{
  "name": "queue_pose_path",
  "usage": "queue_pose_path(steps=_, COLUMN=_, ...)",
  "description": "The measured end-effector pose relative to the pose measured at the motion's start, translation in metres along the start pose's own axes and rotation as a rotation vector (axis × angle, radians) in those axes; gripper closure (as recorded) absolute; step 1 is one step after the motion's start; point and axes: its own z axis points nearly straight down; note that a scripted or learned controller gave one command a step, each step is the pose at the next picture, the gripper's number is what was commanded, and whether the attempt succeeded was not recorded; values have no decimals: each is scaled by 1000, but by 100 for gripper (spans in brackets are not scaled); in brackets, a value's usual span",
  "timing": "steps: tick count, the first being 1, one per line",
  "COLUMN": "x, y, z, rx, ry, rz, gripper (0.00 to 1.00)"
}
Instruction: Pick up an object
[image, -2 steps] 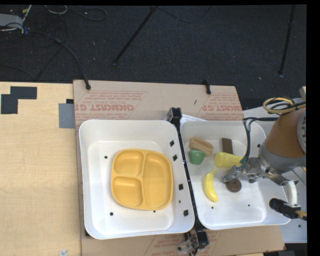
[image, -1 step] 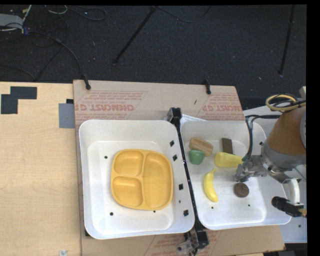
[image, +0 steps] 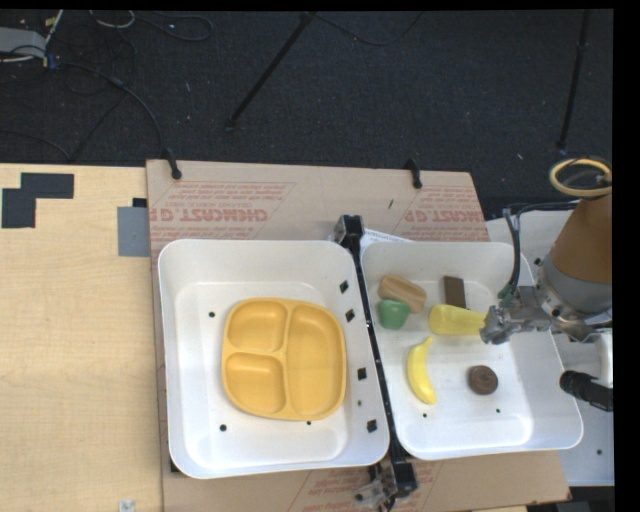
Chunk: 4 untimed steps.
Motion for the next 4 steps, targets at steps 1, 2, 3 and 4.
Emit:
queue_pose_path(steps=1, x=-4, y=-6, z=-46, rx=1, ry=0, rz=2, gripper=100)
queue_pose_path(steps=2, x=-5, y=-5, z=-99, rx=-1, ry=-1, rz=0, gripper=100)
queue_pose_path(steps=3, x=40, y=11, z=-102, rx=4, ry=2, rz=-3, gripper=100)
queue_pose_path(steps=4, x=100, y=23, z=-90, rx=7, ry=3, rz=-4, gripper=100)
